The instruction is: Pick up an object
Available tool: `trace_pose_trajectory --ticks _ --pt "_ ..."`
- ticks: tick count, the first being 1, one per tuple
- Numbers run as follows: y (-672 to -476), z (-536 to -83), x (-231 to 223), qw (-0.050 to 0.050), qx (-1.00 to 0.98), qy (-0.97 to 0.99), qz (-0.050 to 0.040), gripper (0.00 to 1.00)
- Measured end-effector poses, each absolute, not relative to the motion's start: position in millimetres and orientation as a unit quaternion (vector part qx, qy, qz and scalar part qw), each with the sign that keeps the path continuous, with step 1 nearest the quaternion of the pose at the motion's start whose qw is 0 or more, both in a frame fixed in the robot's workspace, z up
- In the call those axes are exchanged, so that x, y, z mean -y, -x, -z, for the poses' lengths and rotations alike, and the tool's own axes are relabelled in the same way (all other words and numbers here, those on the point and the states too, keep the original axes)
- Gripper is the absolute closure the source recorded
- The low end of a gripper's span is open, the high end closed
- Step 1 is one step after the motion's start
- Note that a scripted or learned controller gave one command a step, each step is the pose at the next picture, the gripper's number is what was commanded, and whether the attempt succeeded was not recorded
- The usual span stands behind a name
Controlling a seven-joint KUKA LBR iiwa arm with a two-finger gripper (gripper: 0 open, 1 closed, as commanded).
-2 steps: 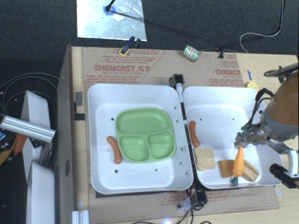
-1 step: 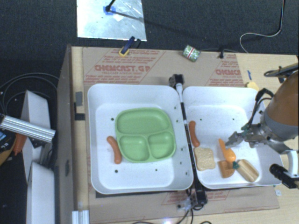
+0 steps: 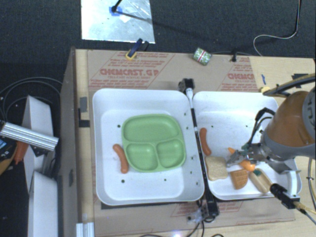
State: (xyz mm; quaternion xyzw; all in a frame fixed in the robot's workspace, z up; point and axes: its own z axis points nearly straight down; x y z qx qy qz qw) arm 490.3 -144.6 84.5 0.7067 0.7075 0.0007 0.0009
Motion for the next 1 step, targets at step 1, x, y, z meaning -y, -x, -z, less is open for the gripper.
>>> trace_pose_trajectory --ticks 1 --pt "-491.2 -95.1 144.1 0.001 -0.708 -0.706 -0.0016 1.00"
